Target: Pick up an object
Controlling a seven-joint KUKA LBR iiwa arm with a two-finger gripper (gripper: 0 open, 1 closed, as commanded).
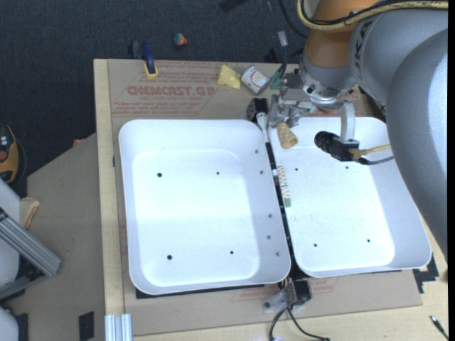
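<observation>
My pincer (pixel 283 121) hangs at the upper middle of the frame, over the top left corner of the right bin (pixel 398 226), close to the rim where the two bins meet. Directly under its tip sits a small tan piece (pixel 287 138), cork-like in shape, touching or nearly touching my tip. From this slant I cannot tell whether my pincer is clenched on it or released, nor whether the piece rests on the bin floor. Below it, a thin striped strip (pixel 283 183) with a green end lies along the right bin's left wall, down toward mid-frame. The left bin (pixel 192 212) lies beside it, rims touching. On the brown bench (pixel 178 91) above the bins, a yellow scrap (pixel 229 77) and a small white packet (pixel 252 78) lie just beside each other, and a blue clamp (pixel 148 57) sits at the bench's upper left edge.
</observation>
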